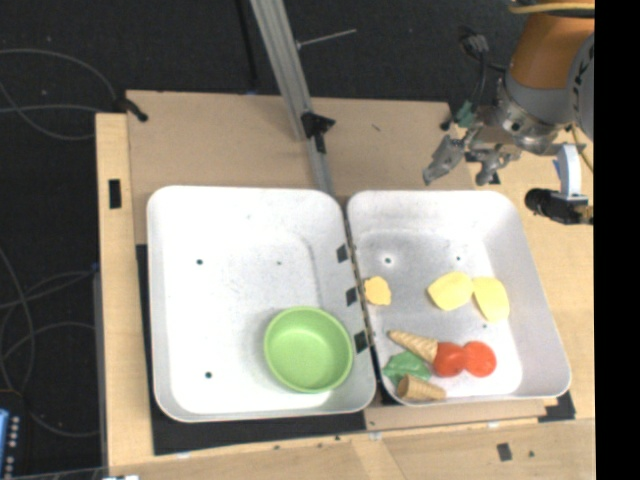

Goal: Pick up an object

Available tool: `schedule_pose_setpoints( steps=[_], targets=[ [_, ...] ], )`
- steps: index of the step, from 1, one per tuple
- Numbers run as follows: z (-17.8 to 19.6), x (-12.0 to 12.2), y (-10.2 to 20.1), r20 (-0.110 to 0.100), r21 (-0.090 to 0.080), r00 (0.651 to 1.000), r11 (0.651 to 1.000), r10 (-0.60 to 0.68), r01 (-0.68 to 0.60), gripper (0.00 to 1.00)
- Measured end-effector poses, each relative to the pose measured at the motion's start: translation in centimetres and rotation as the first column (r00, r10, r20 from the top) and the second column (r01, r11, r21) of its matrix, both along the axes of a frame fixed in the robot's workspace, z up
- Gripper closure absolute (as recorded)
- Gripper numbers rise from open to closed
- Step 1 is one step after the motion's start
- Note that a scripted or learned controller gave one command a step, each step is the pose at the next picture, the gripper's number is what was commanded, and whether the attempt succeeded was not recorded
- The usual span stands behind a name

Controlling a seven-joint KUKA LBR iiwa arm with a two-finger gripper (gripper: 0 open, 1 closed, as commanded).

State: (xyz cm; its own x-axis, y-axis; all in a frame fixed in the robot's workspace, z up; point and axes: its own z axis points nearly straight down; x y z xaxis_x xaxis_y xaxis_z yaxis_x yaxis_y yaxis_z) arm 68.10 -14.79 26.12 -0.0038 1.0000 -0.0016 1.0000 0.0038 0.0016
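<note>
You have eight loose items to choose from, seven in the right bin (520, 230) and one in the left bin (200, 228). Count the right bin first: three yellow pieces, two cones, one red piece and one green piece. The small yellow piece (377, 291) lies at nine o'clock in that bin, just beside the shared wall. The two larger yellow pieces sit near the bin's centre toward three o'clock, the yellow piece on the left (450, 291) touching the yellow piece on the right (491, 299). Toward six o'clock you see the upper cone (414, 345) with its wide end touching the red piece (465, 359), which looks like two rounded lobes joined. The green piece (405, 364) lies just below that cone, and the lower cone (420, 389) rests against the near rim at six o'clock.

In the left bin, one green bowl (308, 349) stands upright at about five o'clock, near the dividing wall.

The end effector (462, 166) hangs above the desk (220, 138) at twelve o'clock of the right bin, just outside its far rim and well apart from every item. Its two fingers are spread, with nothing between them. One metal pole (285, 63) slants up from between the bins.
</note>
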Motion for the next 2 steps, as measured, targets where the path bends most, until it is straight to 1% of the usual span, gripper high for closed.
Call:
schedule_pose_setpoints(
  steps=[1,2],
  targets=[
    [0.0,0.0,-0.1,0.0,-0.002,1.0,1.0,0.0,0.0,0.0],
    [-4.4,0.6,-0.5,-0.003,-0.003,1.0,1.0,-0.002,0.002,0.0]
  ],
)
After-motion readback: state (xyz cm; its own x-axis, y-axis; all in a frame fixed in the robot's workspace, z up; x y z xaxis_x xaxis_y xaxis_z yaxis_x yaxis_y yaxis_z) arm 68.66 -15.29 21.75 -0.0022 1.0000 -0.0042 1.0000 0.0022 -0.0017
